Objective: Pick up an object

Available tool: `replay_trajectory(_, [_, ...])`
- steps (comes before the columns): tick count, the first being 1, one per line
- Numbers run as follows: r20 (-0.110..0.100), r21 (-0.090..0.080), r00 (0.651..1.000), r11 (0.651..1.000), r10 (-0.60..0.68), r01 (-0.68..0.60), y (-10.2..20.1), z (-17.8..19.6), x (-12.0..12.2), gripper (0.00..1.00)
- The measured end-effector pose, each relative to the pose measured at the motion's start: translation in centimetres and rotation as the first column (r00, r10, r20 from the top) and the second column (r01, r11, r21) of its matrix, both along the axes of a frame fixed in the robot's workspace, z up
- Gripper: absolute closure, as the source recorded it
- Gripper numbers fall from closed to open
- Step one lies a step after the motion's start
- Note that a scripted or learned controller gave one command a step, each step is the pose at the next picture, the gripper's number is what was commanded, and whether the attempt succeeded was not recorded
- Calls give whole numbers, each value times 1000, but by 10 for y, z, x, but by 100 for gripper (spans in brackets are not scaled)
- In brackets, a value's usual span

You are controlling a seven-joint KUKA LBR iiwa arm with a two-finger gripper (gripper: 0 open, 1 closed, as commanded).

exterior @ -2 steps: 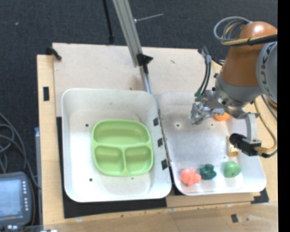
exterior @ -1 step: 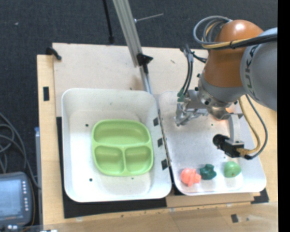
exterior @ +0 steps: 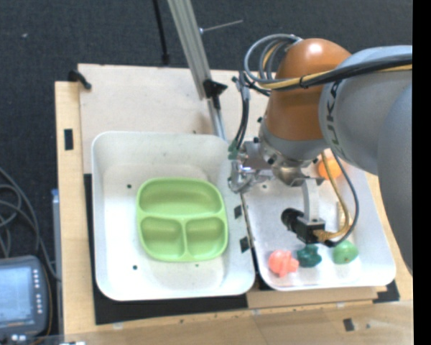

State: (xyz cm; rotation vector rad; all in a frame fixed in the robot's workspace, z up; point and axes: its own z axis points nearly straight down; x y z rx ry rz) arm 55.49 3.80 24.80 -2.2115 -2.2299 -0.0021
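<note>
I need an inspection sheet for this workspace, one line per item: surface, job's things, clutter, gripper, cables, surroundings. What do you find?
Surface: pale bench bearing a left bin and a right bin, side by side.
Job's things: pink toy, teal toy and green toy along the right bin's near wall; orange thing partly hidden by the arm.
Clutter: green tray, three compartments, flat in the left bin.
Gripper: gripper near the wall between the bins; nothing seen in it.
Cables: cable loops above the wrist; floor cables at left.
Surroundings: dark floor, metal pole, screen.
</note>
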Motion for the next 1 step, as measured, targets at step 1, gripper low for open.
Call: replay_trajectory(1, [0,-1,1000,1000,-1,1,45,-6,2,100])
